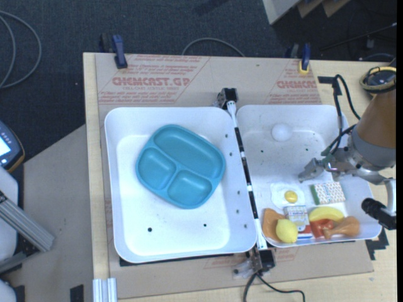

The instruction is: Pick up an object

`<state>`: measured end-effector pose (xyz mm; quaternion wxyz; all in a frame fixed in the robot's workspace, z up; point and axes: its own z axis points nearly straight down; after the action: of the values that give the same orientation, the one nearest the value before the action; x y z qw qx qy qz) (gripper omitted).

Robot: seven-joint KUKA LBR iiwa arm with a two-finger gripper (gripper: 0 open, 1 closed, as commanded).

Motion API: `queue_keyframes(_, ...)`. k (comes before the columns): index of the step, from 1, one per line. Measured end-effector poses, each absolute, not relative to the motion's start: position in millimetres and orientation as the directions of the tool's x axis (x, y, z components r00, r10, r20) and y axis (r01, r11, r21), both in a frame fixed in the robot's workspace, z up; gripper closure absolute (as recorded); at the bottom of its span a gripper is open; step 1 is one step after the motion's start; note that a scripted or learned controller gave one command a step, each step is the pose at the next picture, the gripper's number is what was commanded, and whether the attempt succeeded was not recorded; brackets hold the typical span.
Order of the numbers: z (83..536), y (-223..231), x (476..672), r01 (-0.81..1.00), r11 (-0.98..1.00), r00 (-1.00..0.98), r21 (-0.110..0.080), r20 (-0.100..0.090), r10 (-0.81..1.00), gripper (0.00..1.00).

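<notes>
A brown board with red lettering [151,80] covers the counter [63,168], held by two blue clamps [118,49] at its far edge, while dark carpet [50,17] and what may be a cable [208,43] lie beyond.

Camera: a single fixed view, mounted above the worktop [189,74] and looking down at a slant.
Facing: toward the far edge of the worktop, where two blue clamps [118,49] sit at the top of the frame; dark floor lies beyond.
Distance: far enough to take in both white bins whole, the left bin [126,231] and the right bin [264,115], side by side in mid-frame.
Margins: floor and cables show at left and top; the near worktop edge runs along the bottom.
Arm side: the arm [381,128] enters from the right edge, cut off by the frame.
Shared field: one view, so no overlap.
</notes>
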<state>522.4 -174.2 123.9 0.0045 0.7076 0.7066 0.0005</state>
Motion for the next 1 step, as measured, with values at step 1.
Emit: queue_keyframes(1,121.5,-193.6,650.7,1.0,0.005,-0.005,0.013,-0.006,1.0,0.0)
